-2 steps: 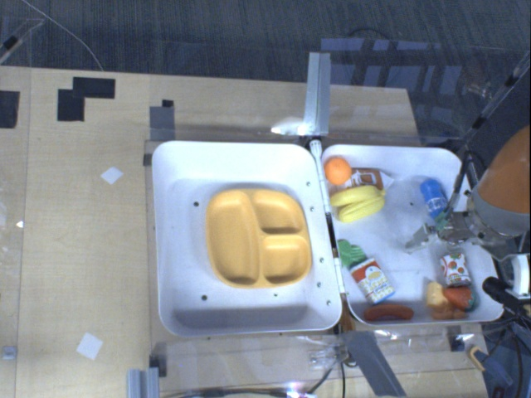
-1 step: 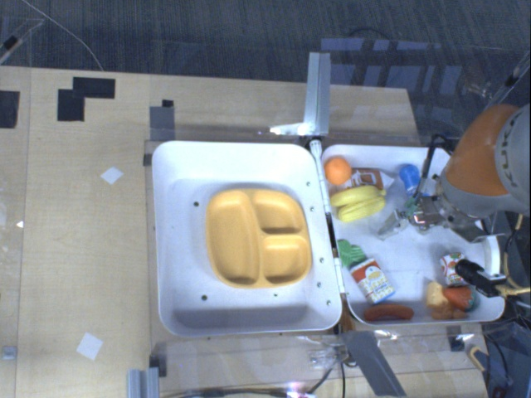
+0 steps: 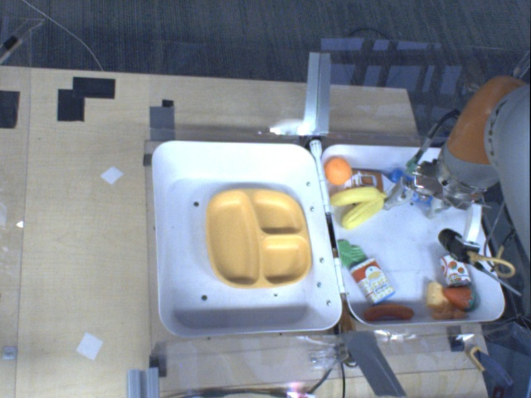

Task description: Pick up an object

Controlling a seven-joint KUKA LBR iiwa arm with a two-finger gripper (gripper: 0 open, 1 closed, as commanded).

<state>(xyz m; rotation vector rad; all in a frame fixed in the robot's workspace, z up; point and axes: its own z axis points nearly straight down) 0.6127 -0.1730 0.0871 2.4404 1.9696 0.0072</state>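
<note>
Looking down, I see the bench [image 3: 75, 247] carrying two white bins. My left bin [image 3: 170, 247] holds a yellow divided tray [image 3: 255, 237]. My arm [image 3: 489, 131] reaches over the right bin [image 3: 415, 255], and the tool [image 3: 412, 184] hangs low near its far side; I cannot tell its state. Just beside the tool lie the bananas [image 3: 358, 205], touching an orange [image 3: 337, 171]. Nearer me sit a small carton [image 3: 374, 280] and a red sausage [image 3: 387, 312].
</note>
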